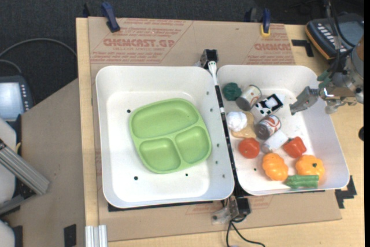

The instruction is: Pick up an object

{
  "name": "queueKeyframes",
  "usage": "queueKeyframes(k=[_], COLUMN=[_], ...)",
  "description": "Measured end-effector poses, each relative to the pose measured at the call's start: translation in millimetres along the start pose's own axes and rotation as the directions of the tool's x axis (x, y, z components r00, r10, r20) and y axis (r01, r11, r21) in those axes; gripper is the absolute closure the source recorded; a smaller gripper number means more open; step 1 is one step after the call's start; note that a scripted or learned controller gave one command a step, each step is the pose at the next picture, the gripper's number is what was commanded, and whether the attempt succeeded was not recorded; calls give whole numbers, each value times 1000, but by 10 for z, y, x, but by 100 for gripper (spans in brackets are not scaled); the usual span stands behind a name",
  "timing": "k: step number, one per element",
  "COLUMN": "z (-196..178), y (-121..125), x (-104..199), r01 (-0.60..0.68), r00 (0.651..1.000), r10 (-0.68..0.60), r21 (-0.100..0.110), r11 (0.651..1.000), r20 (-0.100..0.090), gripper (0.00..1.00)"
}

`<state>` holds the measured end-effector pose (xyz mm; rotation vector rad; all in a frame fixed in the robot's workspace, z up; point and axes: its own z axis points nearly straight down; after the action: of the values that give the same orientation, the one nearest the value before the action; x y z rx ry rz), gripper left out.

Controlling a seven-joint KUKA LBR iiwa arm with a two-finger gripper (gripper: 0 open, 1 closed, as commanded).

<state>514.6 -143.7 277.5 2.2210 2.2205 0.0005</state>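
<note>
On the bench (173,37), two white bins sit side by side, their inner rims touching down the middle.

Nearest in the right bin (332,142) lies a green bean (302,181), along the near wall. Just beyond it sit two orange peppers, one (275,166) to the left and one (310,165) to the right, the bean touching both. A little farther are a red tomato (249,148) on the left and a red pepper (294,146) on the right, with a small white piece (276,141) between them. Beyond that a red-and-white can (267,125) lies on its side, and left of it a white ball (236,120) rests on a tan piece near the bin's left wall. Farther still are a black-and-white box (269,104), a grey-and-white round thing (248,98) and, farthest, a dark green round thing (232,90).

The left bin (110,124) holds a light green tray (169,135) with three compartments, lying flat near its middle.

The gripper (303,101) reaches in from the right, over the far right part of the right bin. One grey finger slants down and left toward the bin floor, just right of the black-and-white box and apart from it. Nothing is between its fingers, and how far they are spread cannot be told from here.

At the bench's far edge, two blue clamps (110,15) hold down a brown board.
</note>
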Motion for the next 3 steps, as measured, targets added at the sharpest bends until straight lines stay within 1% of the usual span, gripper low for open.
queueKeyframes(k=[1,2,3], z=[815,-181,992], y=[-383,-336,-380], x=[601,838,1004], r01=[4,5,0], r00=[1000,1000,1000], r10=[-4,-5,0], r21=[13,-10,14], r11=[1000,1000,1000], r20=[-6,0,-3], gripper=[0,0,0])
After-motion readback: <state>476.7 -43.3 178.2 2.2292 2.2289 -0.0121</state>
